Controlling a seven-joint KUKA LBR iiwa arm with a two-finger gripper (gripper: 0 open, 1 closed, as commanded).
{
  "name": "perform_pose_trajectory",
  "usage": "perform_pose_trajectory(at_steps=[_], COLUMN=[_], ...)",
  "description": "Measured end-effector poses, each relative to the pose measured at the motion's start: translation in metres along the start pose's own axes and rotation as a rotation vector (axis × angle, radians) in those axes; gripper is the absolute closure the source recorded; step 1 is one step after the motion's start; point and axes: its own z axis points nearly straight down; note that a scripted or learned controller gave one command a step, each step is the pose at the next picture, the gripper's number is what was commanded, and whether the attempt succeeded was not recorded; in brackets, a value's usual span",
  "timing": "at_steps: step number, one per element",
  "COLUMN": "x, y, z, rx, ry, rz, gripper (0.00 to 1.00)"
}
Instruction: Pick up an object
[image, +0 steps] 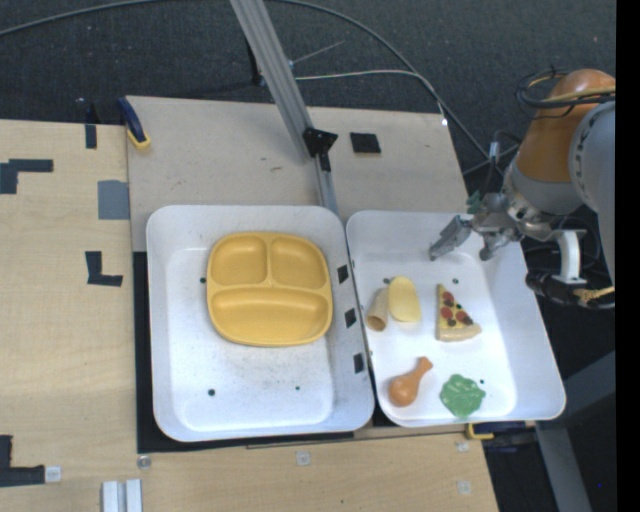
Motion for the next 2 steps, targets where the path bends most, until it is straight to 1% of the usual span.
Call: perform_pose_trajectory(at_steps=[1,2], x=[-0.002,-0.002], y=[-0.007,-0.006], z=[0.063,0.076], rx=[0.001,-0.005], ry=[0.001,-0.001], rz=[0.0,-0.002], gripper=[0.0,0.0])
